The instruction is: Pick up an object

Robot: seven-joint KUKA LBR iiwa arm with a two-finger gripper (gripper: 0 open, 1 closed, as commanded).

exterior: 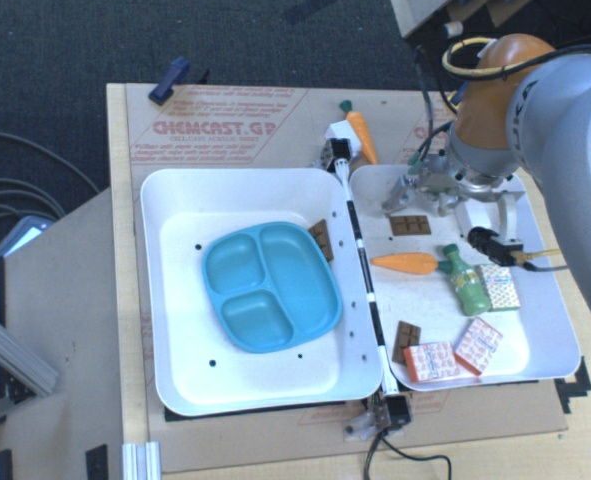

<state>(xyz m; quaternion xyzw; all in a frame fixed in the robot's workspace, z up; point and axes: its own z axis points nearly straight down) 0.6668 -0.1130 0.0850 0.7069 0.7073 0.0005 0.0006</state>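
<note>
Chocolate bar (409, 226) lies flat in the right bin (547, 340), in its upper part, just under the tool (437, 194). The grey arm (565, 118) comes in from the right side, its orange band (497, 88) sits above the wrist, and the wrist points down into the far end of this bin. The tool hangs directly above the bar and slightly to its right; I cannot tell if it touches the bar, and its state is not clear from this angle.

Below the bar lies a toy carrot (405, 263), and beside it a green bottle (465, 284). Two red-and-white boxes (455, 353) and a second brown bar (406, 335) lie near the front edge. The left bin (175, 368) holds a blue divided plate (271, 285). Another carrot (359, 134) rests on the desk (225, 123) behind the bins.
</note>
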